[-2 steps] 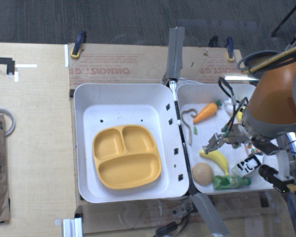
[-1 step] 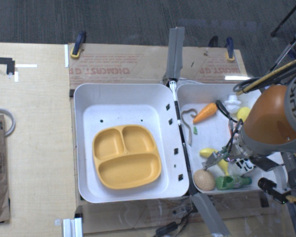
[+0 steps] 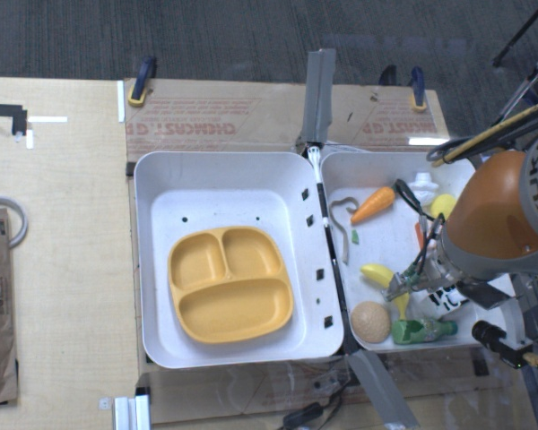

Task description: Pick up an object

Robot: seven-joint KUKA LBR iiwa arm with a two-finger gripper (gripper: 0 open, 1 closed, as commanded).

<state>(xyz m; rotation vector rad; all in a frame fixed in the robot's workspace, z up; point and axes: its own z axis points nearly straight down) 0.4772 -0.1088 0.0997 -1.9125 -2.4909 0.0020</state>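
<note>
Jaws (image 3: 403,285) over banana (image 3: 377,274) | carrot (image 3: 373,204), bottle (image 3: 421,331), ball (image 3: 370,322) near

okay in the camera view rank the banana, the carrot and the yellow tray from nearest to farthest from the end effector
From the end effector:
1. Banana, right bin, right beside it.
2. Carrot, same bin, toward the back.
3. Yellow tray, in the left bin.

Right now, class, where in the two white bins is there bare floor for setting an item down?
Free: the left white bin floor above the yellow divided plate, and the strip beside the grey hook. Crowded: the right bin's lower corner with the yellow banana, tan ball, green bottle and gripper.
</note>
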